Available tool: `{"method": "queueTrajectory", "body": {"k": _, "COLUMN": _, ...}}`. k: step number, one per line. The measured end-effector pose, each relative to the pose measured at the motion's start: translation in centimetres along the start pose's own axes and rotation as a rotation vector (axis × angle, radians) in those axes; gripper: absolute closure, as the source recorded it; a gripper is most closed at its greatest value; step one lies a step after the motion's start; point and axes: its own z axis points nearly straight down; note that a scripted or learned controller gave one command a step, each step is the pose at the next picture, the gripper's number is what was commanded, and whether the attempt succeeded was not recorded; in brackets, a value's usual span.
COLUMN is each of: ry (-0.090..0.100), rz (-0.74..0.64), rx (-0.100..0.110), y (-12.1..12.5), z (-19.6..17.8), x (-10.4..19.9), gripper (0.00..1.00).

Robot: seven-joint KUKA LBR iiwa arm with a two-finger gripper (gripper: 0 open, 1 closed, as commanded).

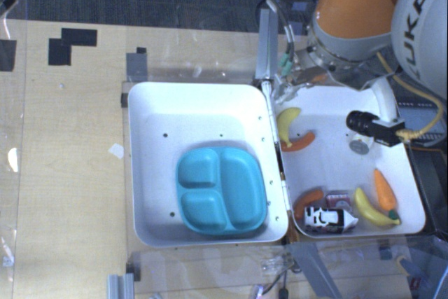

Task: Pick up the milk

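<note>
the milk is a small carton with black and white cow-like patches, lying on its side in the lower part of the right bin, close to the bin's front wall. its long axis goes almost left to right in the frame, with only a small tilt. the right end looks narrower, like the folded top of the carton, so it seems to point to the right, but this is small and not fully sure.

just left of the milk, touching or nearly touching it, there is an orange-red carrot-like piece. behind the milk is a small dark red thing, too small to name. to the right lies a yellow banana, and beside it an orange carrot with a green end. in the upper left of the same bin are a second yellow banana and a curved orange piece, touching each other.

the left bin holds a blue divided plate in its lower middle part.

the gripper is at the upper edge of the right bin, near the wall between the bins, well apart from the milk. whether its grip is closed or released i cannot tell. nothing is seen held in it.
</note>
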Motion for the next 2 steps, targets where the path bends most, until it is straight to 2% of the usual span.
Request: {"method": "queueTrajectory", "body": {"k": 2, "ry": -0.004, "rz": -0.012, "rx": -0.012, "y": 0.4, "z": -2.3, "x": 0.1, "gripper": 1.00}}
